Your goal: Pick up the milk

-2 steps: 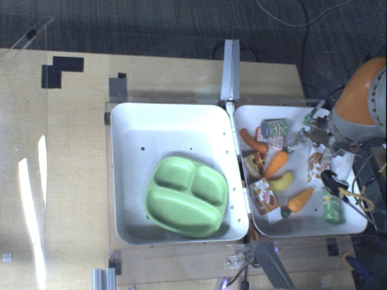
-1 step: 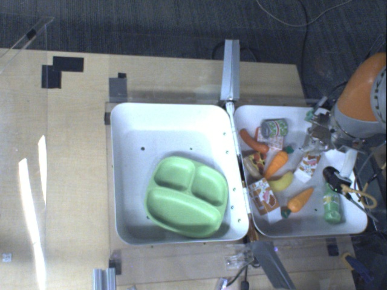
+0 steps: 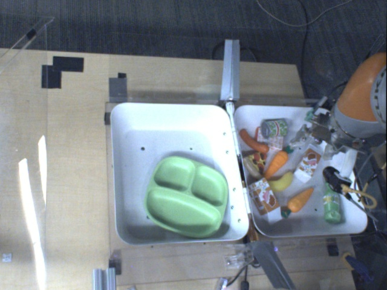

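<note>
In the camera view, you are watching the gripper [image 3: 315, 133] hovering over the right bin [image 3: 357, 227], just above the milk carton [image 3: 308, 164]. Whether the jaws are wide or narrow, I cannot tell. The banana [image 3: 282, 182] and carrot [image 3: 277, 163] are crowding the carton, risking a wrong grab.

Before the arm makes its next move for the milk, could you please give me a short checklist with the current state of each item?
1. Milk carton in the right bin: ok.
2. Claw above the carton: ok, just beyond its far end.
3. Carton between the claw's tips: not ok, it lies on the bin floor.
4. Space around carton: not ok, banana and carrot lie close on its left.
5. Claw opening: cannot tell.
</note>
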Robot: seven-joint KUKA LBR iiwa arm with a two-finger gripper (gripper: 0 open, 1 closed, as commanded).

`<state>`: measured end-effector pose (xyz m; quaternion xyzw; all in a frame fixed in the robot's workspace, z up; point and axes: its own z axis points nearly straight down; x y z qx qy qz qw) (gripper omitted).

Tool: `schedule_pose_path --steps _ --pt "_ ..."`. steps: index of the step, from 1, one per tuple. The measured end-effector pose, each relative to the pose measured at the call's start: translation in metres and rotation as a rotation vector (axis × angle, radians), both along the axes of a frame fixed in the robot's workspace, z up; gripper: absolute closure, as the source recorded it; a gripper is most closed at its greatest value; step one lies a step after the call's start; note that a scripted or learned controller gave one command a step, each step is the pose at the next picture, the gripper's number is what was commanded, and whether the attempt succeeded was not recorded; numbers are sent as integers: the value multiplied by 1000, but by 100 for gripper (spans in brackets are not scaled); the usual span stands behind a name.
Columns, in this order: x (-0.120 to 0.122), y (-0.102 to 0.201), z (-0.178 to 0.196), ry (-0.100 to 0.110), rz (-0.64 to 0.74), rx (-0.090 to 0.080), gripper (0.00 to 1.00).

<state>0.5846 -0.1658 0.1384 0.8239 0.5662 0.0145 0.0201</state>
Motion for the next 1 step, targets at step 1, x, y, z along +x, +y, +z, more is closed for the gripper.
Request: schedule_pose_path --steps 1 --pt "-31 -26 -49 34 102 12 0"
